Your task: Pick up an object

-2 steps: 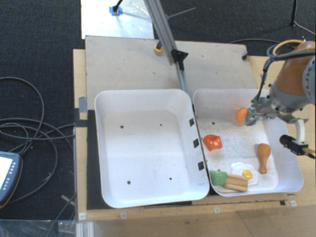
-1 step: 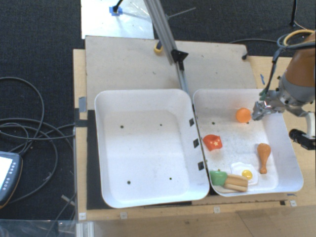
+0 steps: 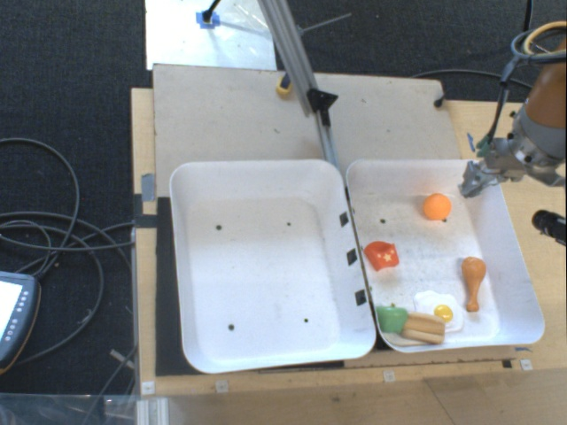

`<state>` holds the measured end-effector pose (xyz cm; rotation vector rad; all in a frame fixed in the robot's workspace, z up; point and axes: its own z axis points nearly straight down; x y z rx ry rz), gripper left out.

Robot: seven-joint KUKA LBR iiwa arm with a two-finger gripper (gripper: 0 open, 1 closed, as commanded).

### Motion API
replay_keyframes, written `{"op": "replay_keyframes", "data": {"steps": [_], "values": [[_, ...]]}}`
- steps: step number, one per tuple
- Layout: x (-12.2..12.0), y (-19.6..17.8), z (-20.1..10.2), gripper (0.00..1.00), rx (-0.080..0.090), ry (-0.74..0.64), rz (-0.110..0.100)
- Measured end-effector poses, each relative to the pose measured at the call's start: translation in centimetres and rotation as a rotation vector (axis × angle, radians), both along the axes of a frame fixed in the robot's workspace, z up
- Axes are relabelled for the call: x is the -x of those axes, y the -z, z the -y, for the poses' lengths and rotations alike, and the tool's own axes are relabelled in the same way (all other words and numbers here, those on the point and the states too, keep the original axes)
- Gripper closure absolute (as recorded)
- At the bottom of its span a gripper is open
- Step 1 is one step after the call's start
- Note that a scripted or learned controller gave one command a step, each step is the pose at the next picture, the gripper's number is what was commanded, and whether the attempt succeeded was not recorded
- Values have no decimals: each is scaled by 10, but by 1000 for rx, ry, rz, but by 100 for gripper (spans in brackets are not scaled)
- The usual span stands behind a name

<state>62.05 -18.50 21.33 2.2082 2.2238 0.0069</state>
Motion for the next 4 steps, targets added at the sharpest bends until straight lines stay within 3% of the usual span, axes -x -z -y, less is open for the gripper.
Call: {"op": "replay_keyframes", "data": {"steps": [1,3,4], "values": [[-1,-13,0,100,-1,1,-4],[-2,-33,-103,100,-4,-4,-7],[-4,-20,-154,100,-5,-3,-8]]}}
